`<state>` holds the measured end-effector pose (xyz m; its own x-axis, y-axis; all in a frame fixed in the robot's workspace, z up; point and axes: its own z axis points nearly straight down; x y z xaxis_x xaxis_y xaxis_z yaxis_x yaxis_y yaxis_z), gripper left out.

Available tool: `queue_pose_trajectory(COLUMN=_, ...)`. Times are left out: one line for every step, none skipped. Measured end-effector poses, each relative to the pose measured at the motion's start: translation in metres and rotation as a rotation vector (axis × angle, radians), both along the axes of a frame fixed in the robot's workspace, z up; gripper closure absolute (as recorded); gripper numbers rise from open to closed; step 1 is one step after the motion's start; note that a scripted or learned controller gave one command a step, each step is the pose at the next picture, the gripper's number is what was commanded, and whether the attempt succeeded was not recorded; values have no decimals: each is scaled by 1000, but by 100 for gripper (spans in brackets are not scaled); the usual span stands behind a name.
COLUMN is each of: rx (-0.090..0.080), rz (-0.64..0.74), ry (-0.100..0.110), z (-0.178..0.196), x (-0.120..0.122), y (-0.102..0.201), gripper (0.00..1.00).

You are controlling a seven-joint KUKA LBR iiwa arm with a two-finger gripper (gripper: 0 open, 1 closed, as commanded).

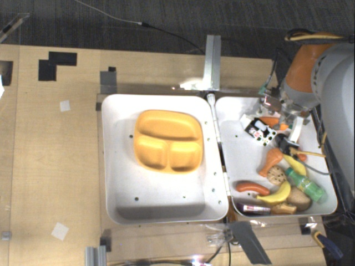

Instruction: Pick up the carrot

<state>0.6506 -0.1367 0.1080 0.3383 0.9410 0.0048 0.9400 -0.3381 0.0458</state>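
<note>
Bench (55, 170): light wood top, black square marks near its far left corner. Two white bins sit on it, touching along one edge. Left bin (119, 165); right bin (236, 148). Metal post (213, 65) stands at the seam, far side. Small pale tape squares (65, 106) lie on the wood left of the bins.

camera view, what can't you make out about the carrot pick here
- Gripper: its tip is lost among dark clutter in the camera view; too small to tell its state.
- Carrot: partly covered by the cookie and banana.
- Right bin: its far right side is hidden by the arm.
</note>
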Motion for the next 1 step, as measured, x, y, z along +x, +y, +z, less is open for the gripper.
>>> queue_pose_trajectory(rx=17, rz=-208, ry=-15, z=1, x=-48, y=-17, gripper=0)
